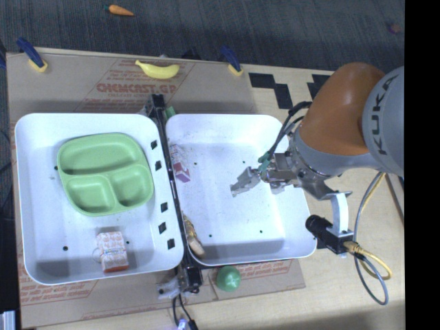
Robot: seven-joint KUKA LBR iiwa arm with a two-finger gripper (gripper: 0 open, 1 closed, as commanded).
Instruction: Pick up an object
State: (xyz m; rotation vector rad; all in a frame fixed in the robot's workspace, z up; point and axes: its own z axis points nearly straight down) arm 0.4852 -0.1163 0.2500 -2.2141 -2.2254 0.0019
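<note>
My gripper (243,182) hangs over the middle of the right bin (275,246), above bare white floor, with nothing seen in it. A small pink and white packet (180,164) lies against that bin's left wall, well to the gripper's left. A tan object (192,240) rests in the bin's front left corner. In the left bin (27,205) a green divided plate (104,173) sits toward the back. A small red and white box (112,250) lies in front of that plate.
A yellow banana (158,68) lies on the cardboard behind the bins. A green ball (228,278) sits on the bench in front of the right bin. Black clips (159,108) line the divider between the bins. A yellow cable (371,270) loops at the right.
</note>
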